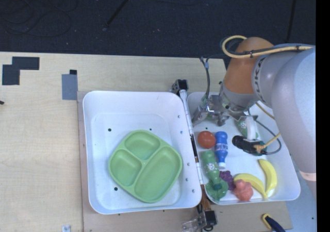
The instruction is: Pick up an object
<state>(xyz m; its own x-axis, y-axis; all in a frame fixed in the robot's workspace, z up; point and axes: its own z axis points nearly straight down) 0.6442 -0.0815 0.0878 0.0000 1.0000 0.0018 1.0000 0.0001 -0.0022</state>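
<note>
Jaws [210, 114] low at the far end of the right bin [294, 184], open or closed impossible to tell. Poised just above the red ball [206, 139] and blue bottle [221, 147], likely lining up a grasp. Green tray [145, 165] alone in the left bin [93, 122].

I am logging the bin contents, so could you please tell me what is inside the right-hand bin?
The right bin holds a red ball, blue bottle, green bottle, purple grapes, pink toy and two bananas. The arm covers its upper part.
</note>
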